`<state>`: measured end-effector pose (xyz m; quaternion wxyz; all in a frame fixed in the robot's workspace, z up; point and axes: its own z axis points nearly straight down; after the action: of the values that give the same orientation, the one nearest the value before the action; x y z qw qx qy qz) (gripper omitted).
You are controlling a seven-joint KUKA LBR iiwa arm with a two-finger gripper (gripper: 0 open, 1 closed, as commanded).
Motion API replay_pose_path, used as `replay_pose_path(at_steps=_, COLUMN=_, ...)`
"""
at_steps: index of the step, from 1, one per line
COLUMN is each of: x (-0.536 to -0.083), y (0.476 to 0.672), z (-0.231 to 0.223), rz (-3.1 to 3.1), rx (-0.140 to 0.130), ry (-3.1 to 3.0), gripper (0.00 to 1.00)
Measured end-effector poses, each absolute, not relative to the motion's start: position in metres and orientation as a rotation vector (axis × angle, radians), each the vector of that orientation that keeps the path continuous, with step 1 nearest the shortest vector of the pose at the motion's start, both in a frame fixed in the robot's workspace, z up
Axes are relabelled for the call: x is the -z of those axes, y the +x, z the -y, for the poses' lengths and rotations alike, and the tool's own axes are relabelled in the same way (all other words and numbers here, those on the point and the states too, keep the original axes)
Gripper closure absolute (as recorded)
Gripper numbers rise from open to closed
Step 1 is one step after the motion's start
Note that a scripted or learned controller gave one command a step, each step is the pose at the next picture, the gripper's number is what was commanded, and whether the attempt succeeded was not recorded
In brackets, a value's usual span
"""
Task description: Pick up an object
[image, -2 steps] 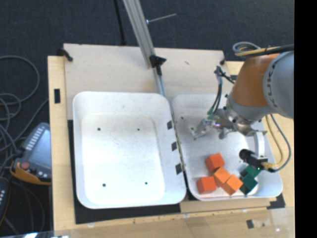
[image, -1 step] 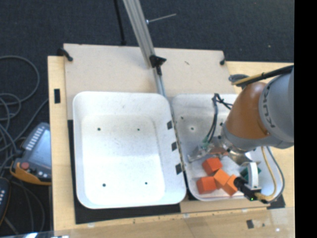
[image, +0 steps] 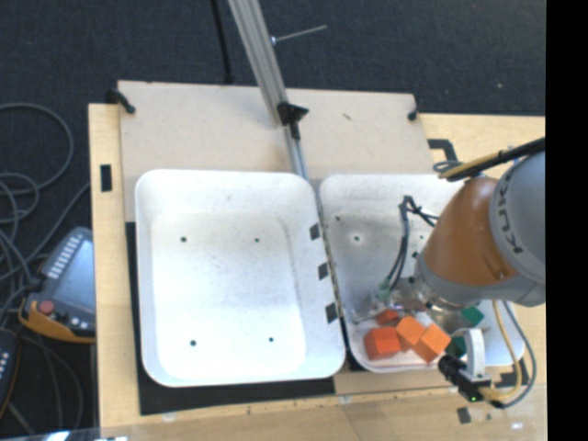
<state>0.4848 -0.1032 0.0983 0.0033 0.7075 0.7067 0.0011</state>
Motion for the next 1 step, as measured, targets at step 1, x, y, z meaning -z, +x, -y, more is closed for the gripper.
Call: replay_pose_path(at_steps=1, x=-0.1089, y=0.4870, z=0.1047, rz=-2.207, rx=-0.008, ry=2.220, gripper=1.00)
